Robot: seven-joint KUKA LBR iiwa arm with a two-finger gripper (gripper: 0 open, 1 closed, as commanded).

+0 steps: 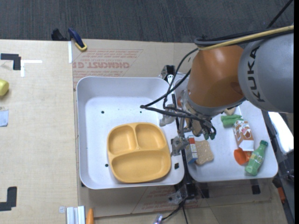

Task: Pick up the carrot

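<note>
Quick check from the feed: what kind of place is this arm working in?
Likely a robotics lab bench, not a kitchen. The arm hangs over two white bins on a plywood top, holding toy food and a yellow divided plate, with black tape markers and loose cables.

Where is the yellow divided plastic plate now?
The yellow divided plastic plate lies in the left white bin, toward its front right corner, left of the gripper.

The grey arm (266, 73) reaches in from the right, its orange band (217, 76) bulking large (wrist pointed downward).
</note>
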